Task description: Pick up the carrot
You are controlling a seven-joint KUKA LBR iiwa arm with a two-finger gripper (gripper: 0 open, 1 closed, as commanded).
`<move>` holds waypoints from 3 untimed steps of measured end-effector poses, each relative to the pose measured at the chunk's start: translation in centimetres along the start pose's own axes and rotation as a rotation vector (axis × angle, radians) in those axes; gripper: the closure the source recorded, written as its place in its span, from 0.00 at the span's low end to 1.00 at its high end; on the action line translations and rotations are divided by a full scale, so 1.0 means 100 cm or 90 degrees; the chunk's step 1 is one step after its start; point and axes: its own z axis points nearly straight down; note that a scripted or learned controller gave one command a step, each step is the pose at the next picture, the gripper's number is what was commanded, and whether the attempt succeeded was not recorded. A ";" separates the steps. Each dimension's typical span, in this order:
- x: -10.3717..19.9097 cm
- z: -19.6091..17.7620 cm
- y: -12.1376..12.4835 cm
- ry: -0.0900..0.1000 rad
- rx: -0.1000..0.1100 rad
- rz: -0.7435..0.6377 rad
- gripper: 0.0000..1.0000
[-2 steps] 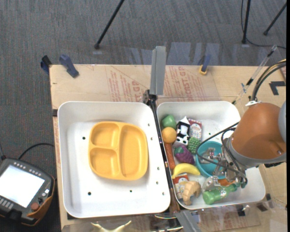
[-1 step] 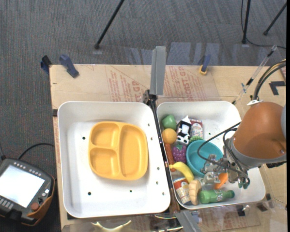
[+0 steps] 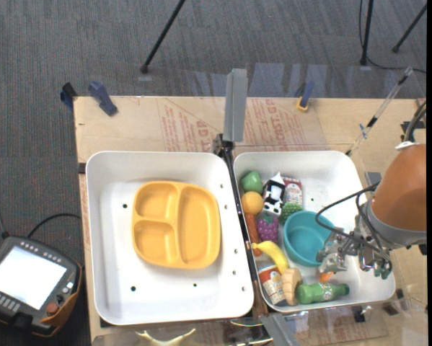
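Right bin (image 3: 331, 163): carrot (image 3: 252, 229) beside banana (image 3: 273, 254); claw (image 3: 338, 259) near bowl (image 3: 302, 238).

Two white bins sat side by side on the table (image 3: 158, 125). The left bin (image 3: 107, 186) held a yellow divided plate (image 3: 177, 224). The right bin (image 3: 331, 168) was crowded: a carrot (image 3: 252, 231) along its left wall, a banana (image 3: 272, 254), a teal bowl (image 3: 304, 236), and a green bottle (image 3: 322, 292). The end effector (image 3: 343, 254) hung low over the right bin, just right of the bowl.
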 end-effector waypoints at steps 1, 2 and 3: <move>-0.027 -0.025 -0.002 0.000 0.000 0.011 1.00; -0.026 -0.023 -0.002 0.002 0.000 0.010 0.00; 0.004 0.036 0.053 -0.019 -0.003 0.083 0.00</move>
